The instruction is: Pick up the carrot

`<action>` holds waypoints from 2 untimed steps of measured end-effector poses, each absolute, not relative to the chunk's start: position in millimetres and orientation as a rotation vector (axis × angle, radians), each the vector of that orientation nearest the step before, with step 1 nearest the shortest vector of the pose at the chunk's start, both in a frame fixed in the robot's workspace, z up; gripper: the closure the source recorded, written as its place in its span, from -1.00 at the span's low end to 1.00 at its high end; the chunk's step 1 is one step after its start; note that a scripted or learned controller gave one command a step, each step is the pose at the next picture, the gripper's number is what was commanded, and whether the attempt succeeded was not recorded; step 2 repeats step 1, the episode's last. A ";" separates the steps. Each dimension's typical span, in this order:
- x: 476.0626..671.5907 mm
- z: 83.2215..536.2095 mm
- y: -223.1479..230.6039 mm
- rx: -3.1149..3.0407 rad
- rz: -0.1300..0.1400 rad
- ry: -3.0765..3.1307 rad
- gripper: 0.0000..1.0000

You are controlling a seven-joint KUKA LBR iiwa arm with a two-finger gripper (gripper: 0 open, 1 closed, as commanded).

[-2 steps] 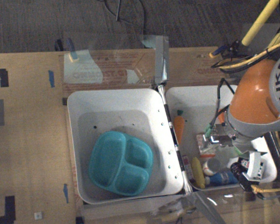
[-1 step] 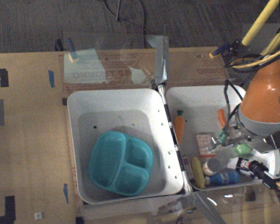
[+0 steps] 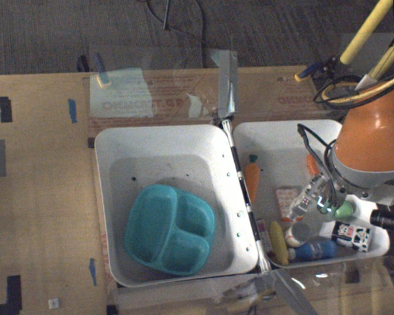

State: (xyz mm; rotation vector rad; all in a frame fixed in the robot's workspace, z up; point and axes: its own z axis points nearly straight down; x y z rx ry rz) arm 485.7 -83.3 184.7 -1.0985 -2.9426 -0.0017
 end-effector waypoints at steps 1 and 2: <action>480.3 185.0 -78.8 -0.318 -0.002 -3.127 1.00; 480.3 185.0 -78.8 -0.318 -0.002 -3.127 1.00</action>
